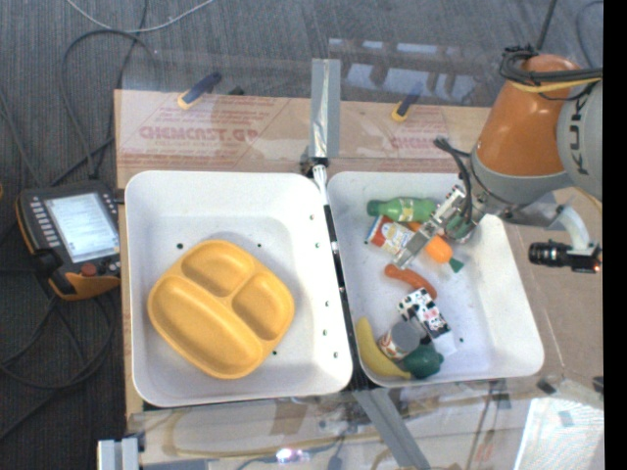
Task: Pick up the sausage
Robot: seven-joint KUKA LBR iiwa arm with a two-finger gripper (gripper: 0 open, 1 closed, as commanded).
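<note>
- The sausage (410, 277) is a short, slim, orange-red piece with rounded ends, lying at a slant on the floor of the right bin (509, 302), roughly at its middle.
- Its left end points toward the far left, its right end toward the near right; its surface looks smooth and a little glossy.
- Just near of the sausage sits a small black-and-white patterned block (423, 311), close to its right end.
- The gripper (416, 250) hangs over the right bin, just far of the sausage, at the end of a slanted metal wrist that comes down from the orange-banded arm (524, 135) on the right.
- Whether the pincer is spread or pressed together I cannot tell; nothing can be seen pinched in it.
- Beside the gripper lie an orange and white carton (388, 231), a green bottle (402, 207) further away, and a small orange round piece (440, 250) to its right.
- In the near part of the right bin are a banana (374, 349), a dark green item (425, 362) and a greyish can (403, 339), touching one another.
- The left bin (157, 204) bears a yellow divided tray (221, 306).
</note>
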